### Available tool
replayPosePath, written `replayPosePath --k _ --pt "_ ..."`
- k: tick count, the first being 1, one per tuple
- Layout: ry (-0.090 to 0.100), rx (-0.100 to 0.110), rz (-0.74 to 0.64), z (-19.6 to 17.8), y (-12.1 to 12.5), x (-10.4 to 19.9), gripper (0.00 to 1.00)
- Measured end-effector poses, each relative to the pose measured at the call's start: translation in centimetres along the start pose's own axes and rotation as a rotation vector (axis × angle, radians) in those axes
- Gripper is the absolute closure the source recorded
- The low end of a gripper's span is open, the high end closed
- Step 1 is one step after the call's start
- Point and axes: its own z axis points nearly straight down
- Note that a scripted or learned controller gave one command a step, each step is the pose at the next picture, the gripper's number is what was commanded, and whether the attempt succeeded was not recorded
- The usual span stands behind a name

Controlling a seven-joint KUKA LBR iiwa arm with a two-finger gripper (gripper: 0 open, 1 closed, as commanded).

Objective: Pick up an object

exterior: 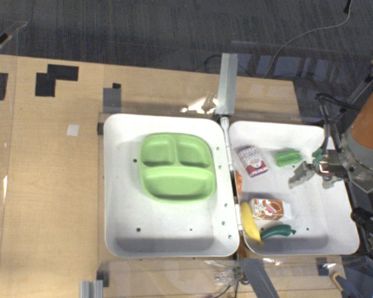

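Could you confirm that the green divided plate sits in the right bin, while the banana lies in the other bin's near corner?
Not quite: the camera view shows the green divided plate in the left bin. The banana lies in the right bin's near corner.

The wooden bench [45,171] bears two white bins [119,234] side by side.
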Motion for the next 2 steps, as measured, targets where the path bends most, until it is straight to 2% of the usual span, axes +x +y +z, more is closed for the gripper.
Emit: replayPosePath --k 1,2 --pt "0.000 0.001 -0.005 6.6 5.9 0.5 0.00" --pt "-0.006 -0.022 -0.038 14.9 13.4 -3.1 0.00"
